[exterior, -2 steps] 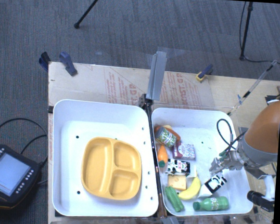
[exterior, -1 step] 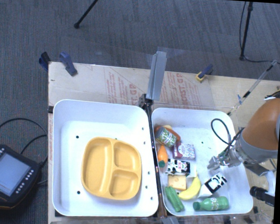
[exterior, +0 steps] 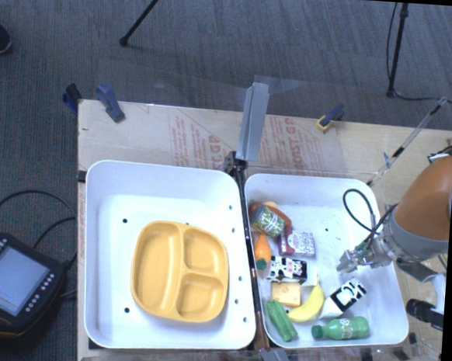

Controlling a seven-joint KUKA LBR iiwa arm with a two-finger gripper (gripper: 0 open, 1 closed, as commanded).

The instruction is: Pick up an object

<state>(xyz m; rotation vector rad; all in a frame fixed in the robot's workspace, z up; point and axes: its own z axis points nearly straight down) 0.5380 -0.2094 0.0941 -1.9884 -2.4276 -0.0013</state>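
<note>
2 bins present. Gripper [exterior: 354, 261] hovers at right of frame, above black-and-white item [exterior: 348, 294] in right bin [exterior: 326, 193]; grip state cannot be determined. Nothing visibly lifted; pick remains outstanding.

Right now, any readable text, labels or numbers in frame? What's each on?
Nothing reads cleanly.
Red printing on the cardboard sheet under the bins: upside down, too blurred.
Green plastic bottle: white label, too small.
Green-labelled can: unreadable.
Small pink packet: blurred print.
Grey handheld screen: no legible text.
</note>
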